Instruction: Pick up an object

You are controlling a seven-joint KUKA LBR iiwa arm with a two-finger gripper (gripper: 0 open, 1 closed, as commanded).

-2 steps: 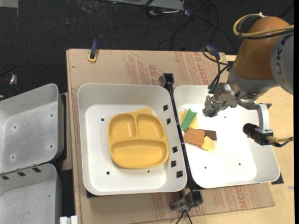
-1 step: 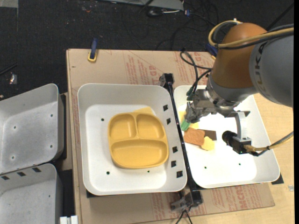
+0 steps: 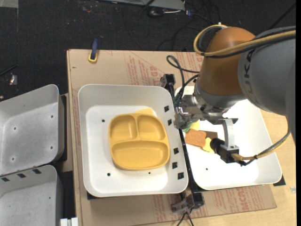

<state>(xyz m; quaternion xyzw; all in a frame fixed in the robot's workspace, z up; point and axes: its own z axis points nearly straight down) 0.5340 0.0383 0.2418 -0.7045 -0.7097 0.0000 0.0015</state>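
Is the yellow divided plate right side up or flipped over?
Right side up: the yellow divided plastic plate shows its three compartments facing upward.

Left white bin [image 3: 94,173] on bench [image 3: 127,65]; blue-yellow clamp [image 3: 94,51] beyond bin, at bench's far edge; black cables [image 3: 174,65] right of clamp; spare white trays [image 3: 28,126] left of bin.

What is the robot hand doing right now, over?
Grey arm's hand low in the right white bin, grip unclear. Flat orange-brown piece and small yellow piece right beneath it. Yellow divided plastic tray sits in the left white bin, untouched.
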